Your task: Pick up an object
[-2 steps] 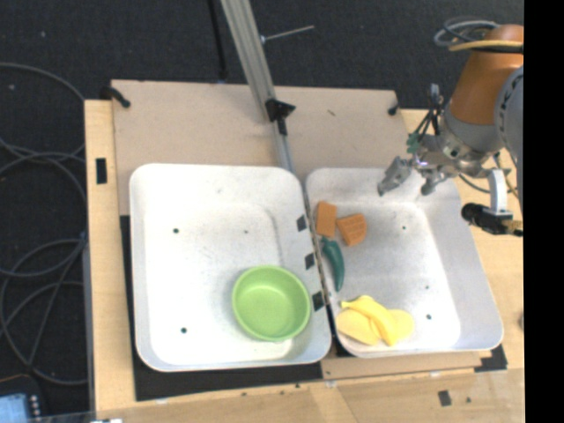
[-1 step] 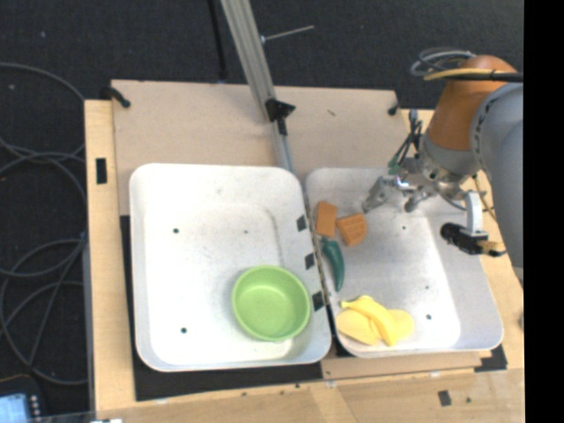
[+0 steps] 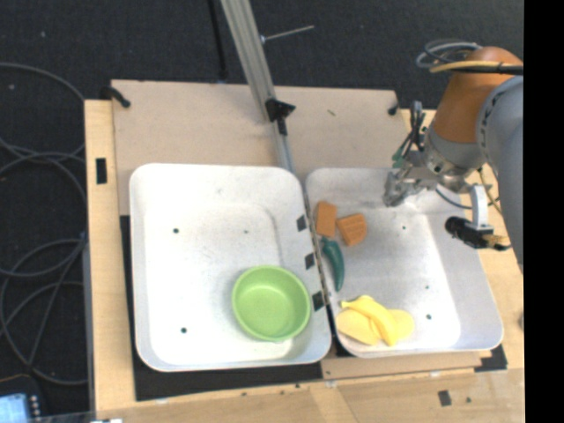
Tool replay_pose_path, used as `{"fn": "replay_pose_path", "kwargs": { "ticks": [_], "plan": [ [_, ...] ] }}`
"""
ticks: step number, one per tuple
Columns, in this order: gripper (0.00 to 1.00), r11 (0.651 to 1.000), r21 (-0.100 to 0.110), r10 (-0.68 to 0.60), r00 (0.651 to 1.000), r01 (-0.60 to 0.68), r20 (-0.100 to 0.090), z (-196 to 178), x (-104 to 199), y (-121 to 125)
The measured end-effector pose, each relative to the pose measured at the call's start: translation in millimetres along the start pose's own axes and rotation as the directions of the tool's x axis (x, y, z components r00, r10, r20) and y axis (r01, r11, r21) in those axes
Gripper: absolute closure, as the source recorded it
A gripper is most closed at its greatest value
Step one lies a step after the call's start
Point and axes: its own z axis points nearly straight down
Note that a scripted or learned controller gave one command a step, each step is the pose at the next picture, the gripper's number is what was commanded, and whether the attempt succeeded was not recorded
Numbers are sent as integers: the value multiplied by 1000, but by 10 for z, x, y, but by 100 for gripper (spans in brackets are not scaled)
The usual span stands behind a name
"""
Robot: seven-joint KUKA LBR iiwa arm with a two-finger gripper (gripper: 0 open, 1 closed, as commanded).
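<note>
Orange blocks (image 3: 340,226) sit by the right bin's (image 3: 458,324) left wall, a teal piece (image 3: 333,263) just below them, yellow pieces (image 3: 376,322) at its near edge. The gripper (image 3: 397,188) hovers over the bin's far corner, nothing visibly held; whether it's spread or closed, I cannot tell. Looks like the approach step: next it must swing toward the blocks and drop. The green bowl (image 3: 271,302) waits in the left bin (image 3: 176,210).

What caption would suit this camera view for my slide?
Arm's hand hovers over the right bin holding orange blocks, a teal tool and yellow pieces; green bowl in the left.
</note>
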Motion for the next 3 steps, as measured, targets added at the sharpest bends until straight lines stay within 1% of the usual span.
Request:
{"fn": "replay_pose_path", "kwargs": {
  "ticks": [1, 2, 3],
  "plan": [
    [100, 1000, -2, 1, 1000, -1, -2, -496, 73, 31],
    [100, 1000, -4, 1, 1000, -1, -1, -1154, 44, 19],
    [100, 1000, 2, 0, 1000, 0, -3, -1209, 36, 26]
  ]
}}
